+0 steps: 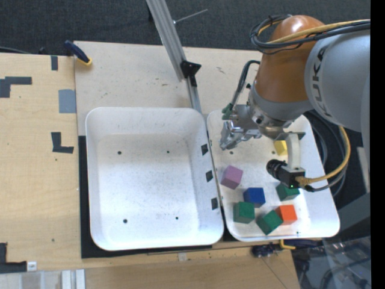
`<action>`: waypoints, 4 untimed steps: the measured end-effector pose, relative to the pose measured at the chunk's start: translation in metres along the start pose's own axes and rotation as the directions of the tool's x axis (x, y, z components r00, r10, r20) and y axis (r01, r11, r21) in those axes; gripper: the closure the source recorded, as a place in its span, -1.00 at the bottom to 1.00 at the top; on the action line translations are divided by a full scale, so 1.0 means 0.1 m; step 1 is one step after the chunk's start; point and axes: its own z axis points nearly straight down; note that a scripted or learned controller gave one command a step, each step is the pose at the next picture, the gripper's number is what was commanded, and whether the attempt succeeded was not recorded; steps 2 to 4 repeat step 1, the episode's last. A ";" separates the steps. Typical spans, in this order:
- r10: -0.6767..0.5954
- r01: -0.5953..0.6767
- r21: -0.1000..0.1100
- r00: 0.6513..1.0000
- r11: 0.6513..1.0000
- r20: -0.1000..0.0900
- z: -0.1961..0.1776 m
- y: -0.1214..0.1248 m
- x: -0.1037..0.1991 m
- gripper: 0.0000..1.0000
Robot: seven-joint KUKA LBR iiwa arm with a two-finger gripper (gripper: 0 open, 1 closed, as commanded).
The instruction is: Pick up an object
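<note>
My gripper (230, 138) hangs over the back-left part of the right bin (319, 212), its metal fingers pointing down with nothing seen between them. A purple block (232, 177) lies just in front of it. Further forward lie a blue block (255, 195), a green block (244, 212), another green block (269, 221) and an orange block (288, 213). A yellow block (280, 147) sits partly hidden behind the wrist, and a dark green block (287, 191) lies by the black camera mount.
The left bin (96, 131) stands beside the right one, their rims touching in the middle. A slanted metal pole (171, 38) rises behind the bins. Cables loop around the arm at the right.
</note>
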 end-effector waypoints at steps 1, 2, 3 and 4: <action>0.002 -0.002 0.000 1.000 1.000 0.001 0.04 -0.14 0.45 1.00; 0.002 -0.002 0.000 1.000 1.000 0.001 0.04 -0.14 0.45 1.00; 0.002 -0.002 0.000 1.000 1.000 0.001 0.04 -0.14 0.45 1.00; 0.002 -0.002 0.000 1.000 1.000 0.001 0.04 -0.14 0.45 1.00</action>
